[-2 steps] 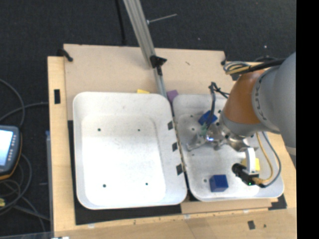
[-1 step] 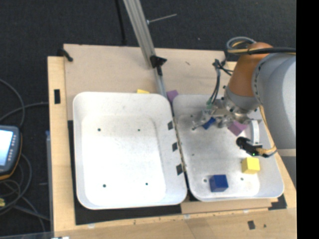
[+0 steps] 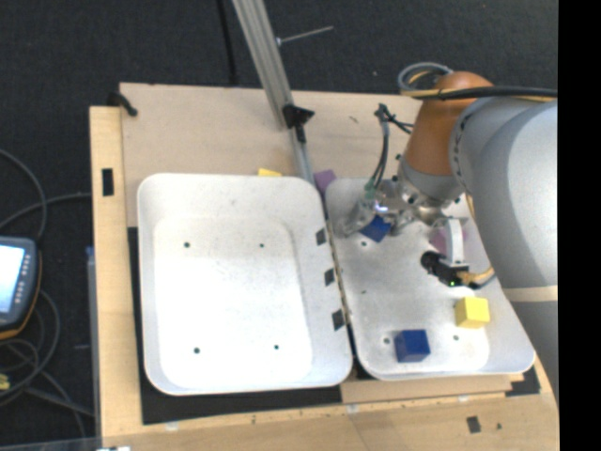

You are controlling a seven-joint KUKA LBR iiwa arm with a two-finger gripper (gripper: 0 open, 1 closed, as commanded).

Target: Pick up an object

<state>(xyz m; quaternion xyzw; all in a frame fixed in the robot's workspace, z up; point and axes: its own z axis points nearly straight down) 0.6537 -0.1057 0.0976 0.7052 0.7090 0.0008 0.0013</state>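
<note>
Looking down at a slant on a wooden bench (image 3: 216,125) with two shallow white bins side by side. The left bin (image 3: 235,280) is a rounded rectangle with a few dark dots on its floor. The right bin (image 3: 413,299) holds the loose objects. The grey arm (image 3: 512,186), with its orange band (image 3: 434,139), reaches in from the right and bends down into the far end of the right bin. Its gripper (image 3: 376,216) sits low over the bin's upper left corner, and a small blue object (image 3: 377,228) lies right at its tips, seemingly between the fingers; whether they are closed on it cannot be told. Well apart from the gripper, toward the bin's near end, a blue cube (image 3: 411,345) rests on the floor, and a yellow cube (image 3: 472,311) sits near the right wall. A slanted metal rail (image 3: 266,59) crosses the bench behind the bins.
</note>
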